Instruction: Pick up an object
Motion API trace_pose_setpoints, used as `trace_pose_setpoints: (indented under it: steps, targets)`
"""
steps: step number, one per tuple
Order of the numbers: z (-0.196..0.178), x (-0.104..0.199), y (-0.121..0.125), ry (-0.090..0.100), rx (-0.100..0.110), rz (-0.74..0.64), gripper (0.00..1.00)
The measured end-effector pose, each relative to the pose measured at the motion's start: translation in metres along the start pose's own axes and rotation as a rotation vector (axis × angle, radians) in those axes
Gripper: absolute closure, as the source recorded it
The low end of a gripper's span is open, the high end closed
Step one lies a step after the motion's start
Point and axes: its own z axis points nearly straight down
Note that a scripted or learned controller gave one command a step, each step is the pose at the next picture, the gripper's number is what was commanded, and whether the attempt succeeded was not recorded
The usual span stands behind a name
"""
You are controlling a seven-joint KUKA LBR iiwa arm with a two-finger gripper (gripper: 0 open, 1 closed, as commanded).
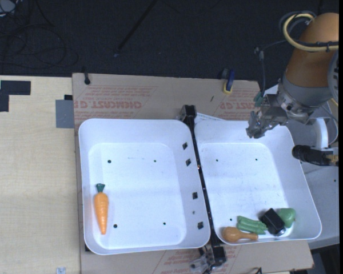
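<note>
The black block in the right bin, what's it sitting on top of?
The black block lies over green toy pieces: a pea pod on its left and a rounder green item on its right. Whatever is directly beneath the block is covered.

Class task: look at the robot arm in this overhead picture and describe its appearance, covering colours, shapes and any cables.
The arm has a rounded orange section above a grey wrist. A pale yellowish cable loops beside the orange part. The gripper is a small dark grey metal assembly with thin wires running along it.

Two white bins (83,153) hold one toy carrot (101,208), one green bean pod (251,225), one black block (272,221), one green piece (287,214) and one tan gourd (238,234).
</note>
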Motion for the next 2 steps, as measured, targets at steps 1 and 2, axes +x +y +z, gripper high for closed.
trace_pose_setpoints:
  steps: [1,2]
  targets:
    - [-0.287,0.013,0.009,-0.002,-0.025,-0.008,1.0]
    - [-0.276,0.065,0.03,0.002,-0.007,-0.009,1.0]
